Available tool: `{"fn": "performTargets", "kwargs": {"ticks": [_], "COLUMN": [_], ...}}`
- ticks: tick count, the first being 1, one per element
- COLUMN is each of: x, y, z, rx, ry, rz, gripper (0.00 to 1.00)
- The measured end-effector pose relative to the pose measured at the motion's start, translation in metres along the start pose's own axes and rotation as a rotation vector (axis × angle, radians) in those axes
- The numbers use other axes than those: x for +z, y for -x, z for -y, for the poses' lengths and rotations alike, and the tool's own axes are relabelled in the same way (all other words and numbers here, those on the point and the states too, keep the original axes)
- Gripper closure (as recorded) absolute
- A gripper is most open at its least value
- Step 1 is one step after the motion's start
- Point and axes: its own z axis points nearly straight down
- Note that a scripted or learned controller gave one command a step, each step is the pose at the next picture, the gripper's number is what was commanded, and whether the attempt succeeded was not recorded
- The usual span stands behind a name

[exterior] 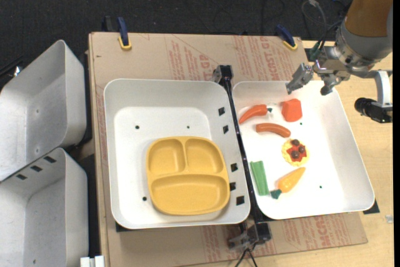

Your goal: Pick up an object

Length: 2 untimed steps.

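A: Starting nearest us, what do we count? In the left bin (119,153) we have one yellow tray (187,175), three compartments, nothing in it.

B: Agreed. In the right bin (350,153) we count six toy foods. Nearest, one green stick (259,176) and one carrot (290,180), close together. Past those, one pizza slice (294,151), then one sausage (273,129), then one chili (252,112) and one red block (291,109) farthest back.

A: So two bins on the table (162,50), one tray, six pieces. How far along are we?

B: We'd say nothing is picked yet. All six lie on the bin floor. The gripper (314,79) hangs over the far rim of the right bin, above and just beyond the red block.

A: And the fingers (299,80)?

B: Spread apart, nothing between them. We judge the whole grasp is left: descend, close, lift. The red block lies closest to it.
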Motion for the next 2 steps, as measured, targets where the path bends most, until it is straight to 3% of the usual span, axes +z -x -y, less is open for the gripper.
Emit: {"fn": "performTargets", "kwargs": {"ticks": [2], "x": [0.096], "y": [-0.012], "z": [-0.007], "rx": [-0.002], "ry": [-0.004], "rz": [-0.001], "gripper": [0.0]}}
